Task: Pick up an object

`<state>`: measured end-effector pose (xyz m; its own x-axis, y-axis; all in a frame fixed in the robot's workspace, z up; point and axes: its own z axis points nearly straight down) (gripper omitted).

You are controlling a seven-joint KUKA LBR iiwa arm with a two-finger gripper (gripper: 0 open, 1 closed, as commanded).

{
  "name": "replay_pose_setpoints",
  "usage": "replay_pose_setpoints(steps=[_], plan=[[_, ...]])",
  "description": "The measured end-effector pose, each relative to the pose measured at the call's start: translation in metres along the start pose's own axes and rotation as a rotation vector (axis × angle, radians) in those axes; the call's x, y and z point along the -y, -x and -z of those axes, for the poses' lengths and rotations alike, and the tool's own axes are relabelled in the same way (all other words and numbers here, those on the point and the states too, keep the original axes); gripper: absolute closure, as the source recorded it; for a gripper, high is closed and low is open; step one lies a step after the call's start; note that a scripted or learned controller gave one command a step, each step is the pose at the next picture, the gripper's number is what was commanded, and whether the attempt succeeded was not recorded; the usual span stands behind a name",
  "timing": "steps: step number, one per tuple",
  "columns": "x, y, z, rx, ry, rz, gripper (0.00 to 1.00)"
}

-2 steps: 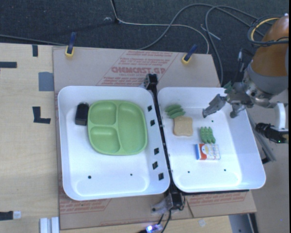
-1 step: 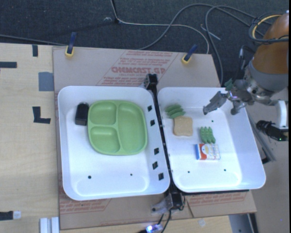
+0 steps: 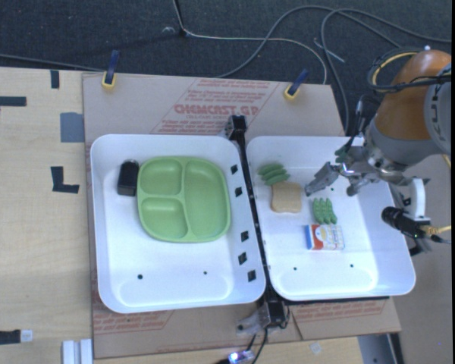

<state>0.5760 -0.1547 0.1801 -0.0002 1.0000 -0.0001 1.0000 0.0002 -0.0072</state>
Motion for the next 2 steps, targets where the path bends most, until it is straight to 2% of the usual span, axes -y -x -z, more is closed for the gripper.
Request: replay_pose_setpoints(steps=[2], plan=[[0.006, 0.009, -0.096, 0.002, 0.008, 0.001, 0.00]])
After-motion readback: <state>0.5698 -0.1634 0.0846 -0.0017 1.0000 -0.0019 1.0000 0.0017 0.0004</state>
